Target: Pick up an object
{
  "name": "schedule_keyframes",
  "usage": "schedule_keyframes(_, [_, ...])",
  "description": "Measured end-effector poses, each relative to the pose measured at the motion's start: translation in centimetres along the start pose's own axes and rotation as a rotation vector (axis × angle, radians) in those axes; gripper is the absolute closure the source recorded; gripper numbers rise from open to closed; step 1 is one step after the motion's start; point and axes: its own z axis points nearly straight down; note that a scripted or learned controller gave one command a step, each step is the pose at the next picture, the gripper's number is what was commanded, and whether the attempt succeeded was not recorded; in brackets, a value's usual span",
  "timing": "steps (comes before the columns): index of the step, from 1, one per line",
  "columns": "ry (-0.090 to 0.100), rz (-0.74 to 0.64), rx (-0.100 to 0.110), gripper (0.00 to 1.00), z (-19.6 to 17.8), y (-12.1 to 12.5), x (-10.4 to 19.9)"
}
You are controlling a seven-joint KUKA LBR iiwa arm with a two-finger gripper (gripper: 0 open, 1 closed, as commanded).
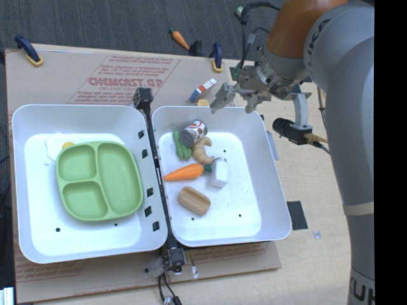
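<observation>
**Grey arm with an orange band**

We see a thick arm (346,107) with smooth, rounded grey shells. A glossy orange band (296,18) sits above the wrist. Below it, the gripper (236,99) is made of grey metal parts. Thin black cables (254,10) loop near the wrist. A small black cylinder (289,131) sticks out from the side, and white letters mark the lower shell.

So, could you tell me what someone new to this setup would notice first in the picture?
Probably the big grey arm with its orange band coming in from the right, its gripper open above the far rim of the right bin. Next, the light green divided plate lying in the left bin. Then the cluster of toy food in the right bin, where the orange carrot stands out most.
</observation>
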Motion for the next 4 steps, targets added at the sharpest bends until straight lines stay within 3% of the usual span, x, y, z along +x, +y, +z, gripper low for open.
schedule_keyframes(1, [0.0,0.0,0.002,0.0,4.3,-6.2,3.6])
schedule_keyframes(2, [-0.006,-0.002,-0.019,0.0,14.4,-12.5,1.4])
schedule_keyframes(3, [-0.01,-0.007,-0.023,1.0,13.2,-12.3,1.2])
schedule_keyframes(4, [0.0,0.002,-0.002,1.0,8.0,-15.5,-2.8])
